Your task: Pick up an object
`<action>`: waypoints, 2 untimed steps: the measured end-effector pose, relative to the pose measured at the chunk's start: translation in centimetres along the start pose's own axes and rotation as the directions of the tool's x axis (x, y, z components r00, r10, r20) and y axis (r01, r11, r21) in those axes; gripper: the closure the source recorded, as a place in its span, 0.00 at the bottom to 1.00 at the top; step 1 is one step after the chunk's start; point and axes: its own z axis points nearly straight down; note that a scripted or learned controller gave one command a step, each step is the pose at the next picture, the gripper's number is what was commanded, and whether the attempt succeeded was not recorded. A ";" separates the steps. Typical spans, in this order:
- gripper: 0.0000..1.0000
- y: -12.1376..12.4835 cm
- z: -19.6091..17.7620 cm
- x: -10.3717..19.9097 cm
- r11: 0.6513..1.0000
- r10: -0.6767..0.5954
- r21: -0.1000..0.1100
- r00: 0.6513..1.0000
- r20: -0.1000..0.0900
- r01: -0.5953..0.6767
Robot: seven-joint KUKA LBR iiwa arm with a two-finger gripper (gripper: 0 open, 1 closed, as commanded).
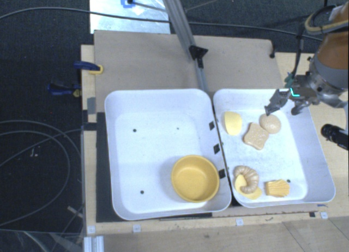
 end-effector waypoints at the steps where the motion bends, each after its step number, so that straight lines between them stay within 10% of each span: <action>1: 0.00 0.0 0.0 0.0 1.000 0.000 -0.001 1.000 0.000 0.000; 2: 0.00 -0.3 4.2 0.1 1.000 0.004 0.002 1.000 0.001 -0.004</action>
